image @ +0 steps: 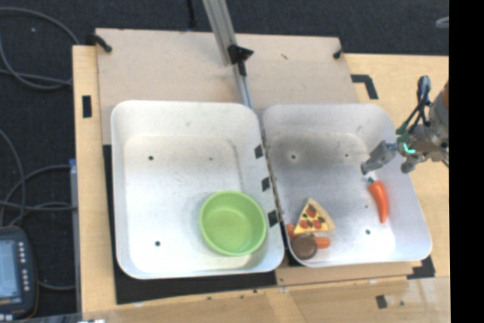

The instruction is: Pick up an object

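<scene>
A light wooden surface (174, 64) carries two shallow white plastic bins side by side, seen from above at a slant. The right-hand white bin (318, 140) serves as the landmark here.

Along that bin's right edge, the robot's claw (387, 156) reaches in from the right, its dark metal wrist showing a small green light. One grey finger (376, 159) points down and left over the bin's right side. Whether the claw is open or closed cannot be told; nothing is visible between its tips.

Just below the claw, in the right part of the bin, lies a small orange plastic carrot (380, 200), set roughly upright in the picture and resting on the bin floor, apart from the finger above it.

At the bin's lower left corner sits a cluster of toy food: a triangular toy pizza slice with red spots and a yellow crust (312, 218), and touching it below, a round brown disc-shaped toy (304, 246) with a small orange piece beside it.

To the left of the landmark bin, the other white bin (151, 155) holds a round lime-green plastic bowl (233, 222) in its lower right corner, close to the dividing wall.

Above the two bins, a long grey metal rail (215, 7) slants down from the top of the picture toward the seam between them.
</scene>
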You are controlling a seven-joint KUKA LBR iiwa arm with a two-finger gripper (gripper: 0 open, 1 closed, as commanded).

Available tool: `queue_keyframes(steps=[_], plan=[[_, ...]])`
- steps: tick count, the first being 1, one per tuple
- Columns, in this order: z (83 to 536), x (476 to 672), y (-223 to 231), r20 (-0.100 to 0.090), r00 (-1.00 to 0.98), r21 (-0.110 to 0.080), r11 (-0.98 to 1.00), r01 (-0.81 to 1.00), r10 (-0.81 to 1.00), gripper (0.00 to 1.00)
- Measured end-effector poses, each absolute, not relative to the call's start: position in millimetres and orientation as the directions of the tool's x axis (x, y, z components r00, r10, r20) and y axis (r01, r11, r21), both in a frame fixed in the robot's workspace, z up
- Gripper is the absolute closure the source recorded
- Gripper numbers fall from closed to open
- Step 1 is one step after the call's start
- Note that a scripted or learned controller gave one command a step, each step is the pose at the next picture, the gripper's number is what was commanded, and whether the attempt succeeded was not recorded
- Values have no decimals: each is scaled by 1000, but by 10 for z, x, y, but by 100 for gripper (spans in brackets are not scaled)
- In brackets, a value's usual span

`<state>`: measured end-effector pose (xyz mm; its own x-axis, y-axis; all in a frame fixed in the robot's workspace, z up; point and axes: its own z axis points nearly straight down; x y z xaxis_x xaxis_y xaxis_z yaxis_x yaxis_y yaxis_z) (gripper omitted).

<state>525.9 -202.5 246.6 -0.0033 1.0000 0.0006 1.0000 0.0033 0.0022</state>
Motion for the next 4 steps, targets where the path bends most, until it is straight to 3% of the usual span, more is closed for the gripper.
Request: queue_keyframes(steps=[1,3,4], plan=[[1954,5153,-2044,-1,1,-4,-1,1000,1000,0],[1007,5170,-2052,-2,2,-2,-2,1000,1000,0],[1140,5189,-2055,-1,6,5,-6,1000,1000,100]])
